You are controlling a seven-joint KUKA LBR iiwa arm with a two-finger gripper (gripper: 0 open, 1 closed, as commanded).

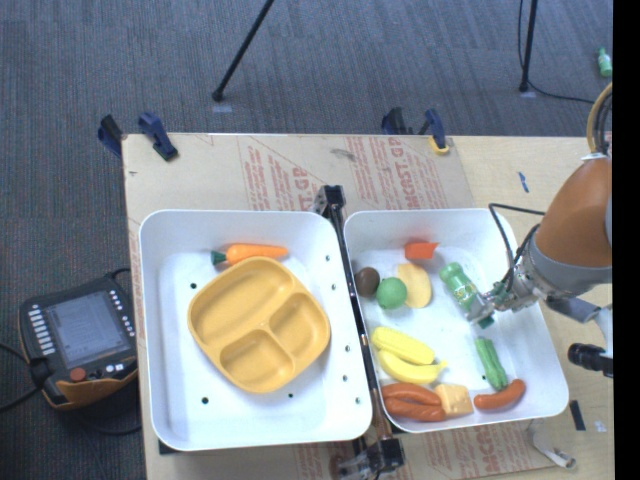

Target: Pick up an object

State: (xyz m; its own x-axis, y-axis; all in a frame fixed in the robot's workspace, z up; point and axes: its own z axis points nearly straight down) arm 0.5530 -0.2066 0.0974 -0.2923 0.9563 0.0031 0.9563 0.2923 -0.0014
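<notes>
Lighting's pretty even and bright, looks like soft overhead light. The two shallow white plastic bins are nearly blown out, so their walls lose detail. Shadows are faint and short, like the one under the yellow divided plastic plate. Whole frame is a bit soft and low-res, and the dark grey carpet floor looks grainy.
</notes>
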